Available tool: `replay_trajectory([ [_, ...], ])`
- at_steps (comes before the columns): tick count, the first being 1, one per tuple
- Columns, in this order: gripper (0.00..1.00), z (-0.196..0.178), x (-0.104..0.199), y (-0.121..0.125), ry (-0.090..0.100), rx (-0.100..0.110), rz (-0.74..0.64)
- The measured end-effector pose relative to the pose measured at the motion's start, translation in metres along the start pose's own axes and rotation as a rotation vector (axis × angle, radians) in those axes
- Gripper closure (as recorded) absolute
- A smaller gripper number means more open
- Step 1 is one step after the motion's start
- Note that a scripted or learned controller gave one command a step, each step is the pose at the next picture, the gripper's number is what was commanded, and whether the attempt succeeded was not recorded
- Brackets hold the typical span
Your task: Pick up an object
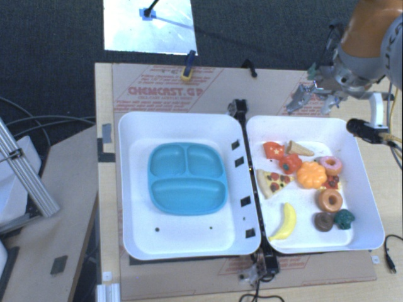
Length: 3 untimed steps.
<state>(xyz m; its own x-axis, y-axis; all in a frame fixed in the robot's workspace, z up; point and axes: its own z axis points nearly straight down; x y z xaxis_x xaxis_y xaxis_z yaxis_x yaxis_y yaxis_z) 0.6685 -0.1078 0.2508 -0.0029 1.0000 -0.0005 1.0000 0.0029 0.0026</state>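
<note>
The bench (164, 87) bears two white bins (182, 126) side by side.

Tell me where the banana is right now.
The banana lies in the right bin, near its front edge on the side by the divider, just below the pizza slice and left of the chocolate donut.

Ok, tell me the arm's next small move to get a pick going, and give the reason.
Probably bring the gripper forward and down over the right bin. It sits above the bin's far rim, holding nothing, while the toy food lies nearer the camera; the orange pumpkin looks like the bulkiest target.
</note>
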Motion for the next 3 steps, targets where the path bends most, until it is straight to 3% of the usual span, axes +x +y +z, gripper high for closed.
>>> replay_trajectory([
  [1, 0.00, 0.144, 0.007, -0.024, 0.002, 0.012, 0.002],
  [2, 0.00, 0.167, -0.004, 0.001, 0.000, -0.003, -0.001],
  [3, 1.00, 0.154, -0.004, 0.002, 0.000, -0.006, -0.003],
])
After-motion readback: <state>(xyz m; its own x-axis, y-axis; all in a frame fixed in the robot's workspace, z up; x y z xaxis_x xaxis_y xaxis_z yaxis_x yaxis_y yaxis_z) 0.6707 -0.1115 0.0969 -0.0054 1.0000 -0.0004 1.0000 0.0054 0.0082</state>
